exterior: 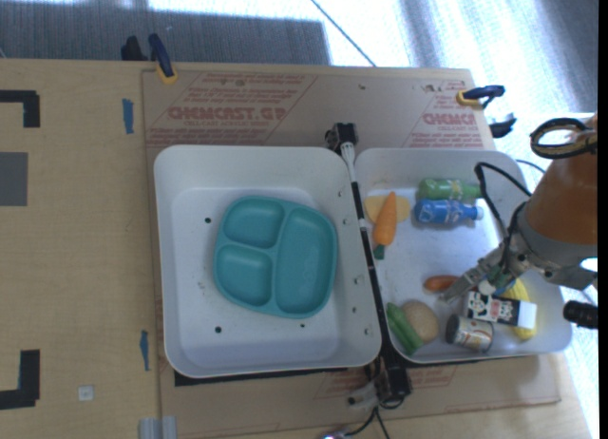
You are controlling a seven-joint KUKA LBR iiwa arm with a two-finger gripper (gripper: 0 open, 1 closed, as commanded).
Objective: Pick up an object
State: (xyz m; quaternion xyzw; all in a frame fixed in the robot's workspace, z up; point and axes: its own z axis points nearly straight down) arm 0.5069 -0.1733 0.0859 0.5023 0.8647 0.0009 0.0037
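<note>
Right bin: the arm's orange band is cut off at the frame edge and covers the bin's far right corner. The tool hangs low over a cluster of small items; whether it is spread or pressed together cannot be told. A black-and-white carton lies just below it, a can beyond, a partly hidden yellow item beside. Left bin: teal divided plate.
</note>
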